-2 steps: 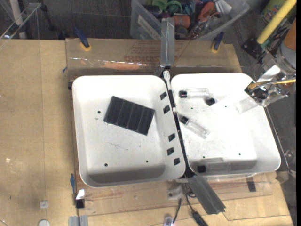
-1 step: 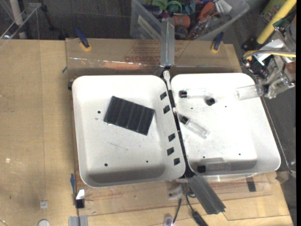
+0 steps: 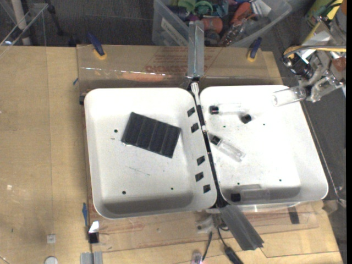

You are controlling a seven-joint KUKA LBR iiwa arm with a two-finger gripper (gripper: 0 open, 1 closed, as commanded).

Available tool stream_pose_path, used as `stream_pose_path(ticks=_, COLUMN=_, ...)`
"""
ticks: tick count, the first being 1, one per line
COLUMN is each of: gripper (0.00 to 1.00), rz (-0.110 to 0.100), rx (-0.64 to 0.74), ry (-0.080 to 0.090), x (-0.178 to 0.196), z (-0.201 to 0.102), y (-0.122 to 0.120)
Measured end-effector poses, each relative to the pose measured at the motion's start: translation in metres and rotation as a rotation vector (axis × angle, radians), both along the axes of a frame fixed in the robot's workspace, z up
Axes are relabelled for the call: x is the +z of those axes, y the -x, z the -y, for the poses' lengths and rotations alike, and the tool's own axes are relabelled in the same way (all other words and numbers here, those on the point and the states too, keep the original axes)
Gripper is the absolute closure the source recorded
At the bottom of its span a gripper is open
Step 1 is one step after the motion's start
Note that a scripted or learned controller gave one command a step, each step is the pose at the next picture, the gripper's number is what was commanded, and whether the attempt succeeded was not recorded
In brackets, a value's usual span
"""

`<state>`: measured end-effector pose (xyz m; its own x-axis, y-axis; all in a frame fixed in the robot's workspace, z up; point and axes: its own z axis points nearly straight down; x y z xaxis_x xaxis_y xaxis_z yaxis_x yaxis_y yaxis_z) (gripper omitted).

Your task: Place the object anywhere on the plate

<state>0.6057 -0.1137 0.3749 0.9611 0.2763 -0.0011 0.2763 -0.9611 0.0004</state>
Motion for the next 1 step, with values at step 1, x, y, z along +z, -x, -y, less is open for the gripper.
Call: stream_pose_path(ticks=1, gripper=1.00, rz=0.000, rx=0.267, ry=0.000, x=0.0313, z=-0.0286, y=-0.0257)
